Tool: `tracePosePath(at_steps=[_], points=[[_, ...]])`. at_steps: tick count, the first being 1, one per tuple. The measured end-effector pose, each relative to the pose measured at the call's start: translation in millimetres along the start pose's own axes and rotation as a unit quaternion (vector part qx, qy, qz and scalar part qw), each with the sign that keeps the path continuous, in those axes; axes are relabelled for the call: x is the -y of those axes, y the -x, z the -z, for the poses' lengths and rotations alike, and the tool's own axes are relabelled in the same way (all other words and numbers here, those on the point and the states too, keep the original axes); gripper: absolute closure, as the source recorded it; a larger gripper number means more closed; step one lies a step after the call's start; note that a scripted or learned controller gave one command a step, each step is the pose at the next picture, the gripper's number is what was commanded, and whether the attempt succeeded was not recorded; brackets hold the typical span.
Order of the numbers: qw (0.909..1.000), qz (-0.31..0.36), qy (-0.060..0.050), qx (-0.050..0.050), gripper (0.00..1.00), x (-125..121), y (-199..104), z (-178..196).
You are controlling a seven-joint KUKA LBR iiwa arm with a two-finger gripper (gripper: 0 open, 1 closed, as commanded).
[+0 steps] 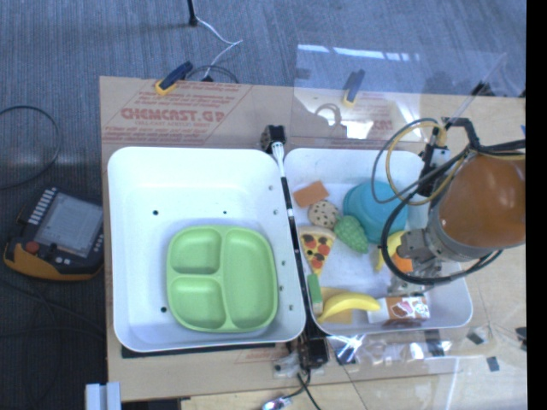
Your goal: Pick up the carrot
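**A:** can anyone make out the end effector (410, 273)? The arm's wrist (474, 202) sits right over it, so I can't tell what the fingers are doing.

**B:** nope. The blue bowl (369, 207) is half behind the cables too, and that orange-yellow thing (398, 251) under the wrist is mostly covered. Can't say what it is.
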State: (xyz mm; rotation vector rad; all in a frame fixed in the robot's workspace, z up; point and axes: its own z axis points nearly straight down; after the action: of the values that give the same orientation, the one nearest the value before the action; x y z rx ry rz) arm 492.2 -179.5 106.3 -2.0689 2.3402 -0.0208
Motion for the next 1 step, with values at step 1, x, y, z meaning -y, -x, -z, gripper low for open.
tracePosePath(at_steps=[1], points=[[1.0000, -0.001, 0.000, 0.002, 1.00, 1.1, 2.5, 8.9]])
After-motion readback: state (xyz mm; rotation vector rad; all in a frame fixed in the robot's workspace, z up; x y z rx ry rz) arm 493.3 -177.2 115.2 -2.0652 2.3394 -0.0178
